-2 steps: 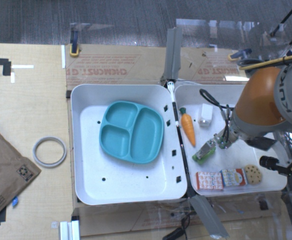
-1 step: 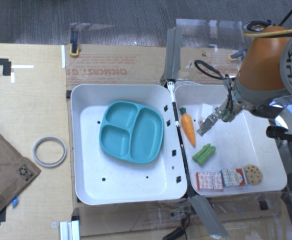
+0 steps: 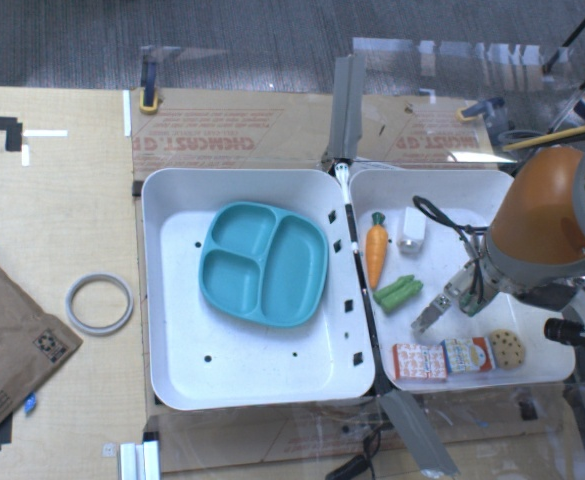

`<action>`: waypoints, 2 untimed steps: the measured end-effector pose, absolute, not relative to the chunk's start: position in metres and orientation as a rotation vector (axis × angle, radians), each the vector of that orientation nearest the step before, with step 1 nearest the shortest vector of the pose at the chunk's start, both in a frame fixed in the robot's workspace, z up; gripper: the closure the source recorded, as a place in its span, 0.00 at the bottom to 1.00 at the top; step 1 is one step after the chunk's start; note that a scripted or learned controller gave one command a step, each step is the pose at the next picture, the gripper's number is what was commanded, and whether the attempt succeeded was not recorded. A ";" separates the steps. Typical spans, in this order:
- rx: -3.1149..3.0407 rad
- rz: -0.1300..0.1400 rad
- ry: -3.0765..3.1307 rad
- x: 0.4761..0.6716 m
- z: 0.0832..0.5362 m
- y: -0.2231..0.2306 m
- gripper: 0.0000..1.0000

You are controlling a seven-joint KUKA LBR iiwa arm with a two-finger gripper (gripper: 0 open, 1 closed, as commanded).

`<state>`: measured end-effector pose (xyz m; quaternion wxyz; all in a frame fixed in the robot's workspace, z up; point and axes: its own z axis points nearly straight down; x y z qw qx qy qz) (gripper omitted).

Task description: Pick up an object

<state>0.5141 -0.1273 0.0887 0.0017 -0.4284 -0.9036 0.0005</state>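
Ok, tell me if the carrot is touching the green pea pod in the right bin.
Apart. The camera view shows a thin strip of white bin floor between the carrot's lower tip and the green pea pod.

Bright, even light; soft shadows, sharp.

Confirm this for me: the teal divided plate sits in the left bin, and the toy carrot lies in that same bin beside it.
Not quite. The teal divided plate is in the left bin, but the toy carrot lies in the right bin, just past the divider, above the green pea pod. The camera view shows this.
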 end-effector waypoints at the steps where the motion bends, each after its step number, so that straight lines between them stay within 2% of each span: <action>1: -1.285 0.002 -2.864 0.599 0.088 -0.118 0.00; 2: -1.286 0.002 -2.865 0.600 0.095 -0.119 1.00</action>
